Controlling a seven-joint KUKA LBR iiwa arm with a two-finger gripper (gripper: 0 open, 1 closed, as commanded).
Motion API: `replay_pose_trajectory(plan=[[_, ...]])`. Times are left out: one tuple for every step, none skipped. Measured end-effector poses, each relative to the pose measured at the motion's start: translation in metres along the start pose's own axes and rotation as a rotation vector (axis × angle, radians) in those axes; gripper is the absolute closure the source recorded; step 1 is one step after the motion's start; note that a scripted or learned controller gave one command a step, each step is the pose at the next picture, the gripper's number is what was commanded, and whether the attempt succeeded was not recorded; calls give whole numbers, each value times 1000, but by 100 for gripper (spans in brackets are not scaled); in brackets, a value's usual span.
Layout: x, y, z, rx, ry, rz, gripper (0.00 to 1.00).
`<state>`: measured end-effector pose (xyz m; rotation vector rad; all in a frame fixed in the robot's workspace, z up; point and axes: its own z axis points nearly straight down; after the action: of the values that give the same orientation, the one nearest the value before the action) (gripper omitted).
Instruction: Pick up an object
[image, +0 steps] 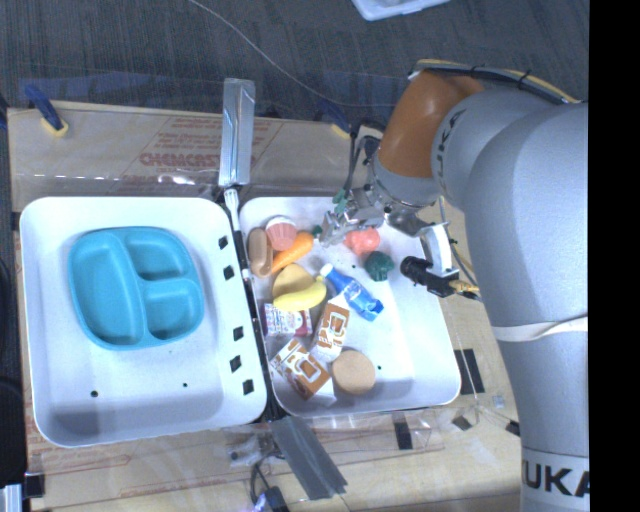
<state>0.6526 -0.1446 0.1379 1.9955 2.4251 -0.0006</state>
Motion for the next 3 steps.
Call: replay_pose_trajectory(plan=[[0, 0, 0, 1, 0, 0, 0], [18, 7, 27, -3, -4, -21, 0], [18, 10, 14, -9, -7, -26, 100]])
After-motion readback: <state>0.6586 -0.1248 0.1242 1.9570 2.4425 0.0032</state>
